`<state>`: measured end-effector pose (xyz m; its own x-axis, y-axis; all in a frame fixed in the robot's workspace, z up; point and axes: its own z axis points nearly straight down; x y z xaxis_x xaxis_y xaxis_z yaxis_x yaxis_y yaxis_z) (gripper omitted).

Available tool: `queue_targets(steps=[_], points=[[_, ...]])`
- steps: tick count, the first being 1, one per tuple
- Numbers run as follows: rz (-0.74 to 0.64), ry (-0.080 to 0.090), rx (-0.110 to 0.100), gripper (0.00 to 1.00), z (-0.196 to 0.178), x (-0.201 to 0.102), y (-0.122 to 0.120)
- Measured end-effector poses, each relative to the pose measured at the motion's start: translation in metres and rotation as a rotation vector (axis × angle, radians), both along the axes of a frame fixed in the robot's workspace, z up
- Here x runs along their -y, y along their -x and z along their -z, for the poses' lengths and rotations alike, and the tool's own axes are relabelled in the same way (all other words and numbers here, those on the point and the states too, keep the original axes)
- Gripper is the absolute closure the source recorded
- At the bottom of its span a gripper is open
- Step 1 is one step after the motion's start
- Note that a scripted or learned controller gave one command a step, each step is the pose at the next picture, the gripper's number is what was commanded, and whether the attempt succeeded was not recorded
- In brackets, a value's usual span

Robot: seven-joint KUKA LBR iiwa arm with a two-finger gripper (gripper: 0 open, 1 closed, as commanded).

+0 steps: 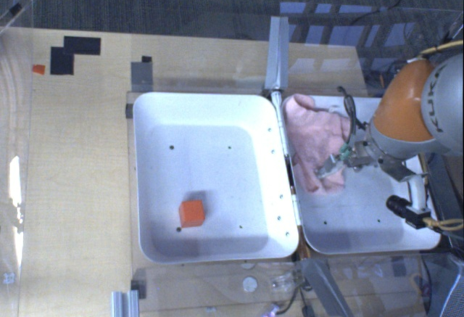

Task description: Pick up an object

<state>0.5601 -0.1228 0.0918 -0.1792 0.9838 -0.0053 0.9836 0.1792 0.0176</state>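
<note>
A crumpled pink cloth [313,136] lies in the left part of the right bin [362,225], against the wall between the two bins. My gripper [336,166] is down at the cloth's lower right edge, reaching in from the right under the orange wrist band [406,111]. It touches or hangs just over the cloth, and the slant of the view hides which. A small orange cube [192,213] sits alone in the front of the left bin [210,127], well away from the gripper.
The right bin's floor in front of and to the right of the cloth is bare white. A black cable plug [404,210] hangs from the arm over the right bin. Metal posts [276,54] stand behind the bins.
</note>
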Motion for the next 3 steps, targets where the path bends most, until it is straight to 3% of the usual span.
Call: queue_targets(steps=[1, 2, 3], points=[[-0.002, -0.001, 0.009, 1.00, -0.013, -0.002, -0.003], [-0.032, 0.001, -0.009, 1.00, -0.088, 0.042, 0.050], [-0.275, 0.003, -0.012, 1.00, -0.042, 0.036, 0.063]])
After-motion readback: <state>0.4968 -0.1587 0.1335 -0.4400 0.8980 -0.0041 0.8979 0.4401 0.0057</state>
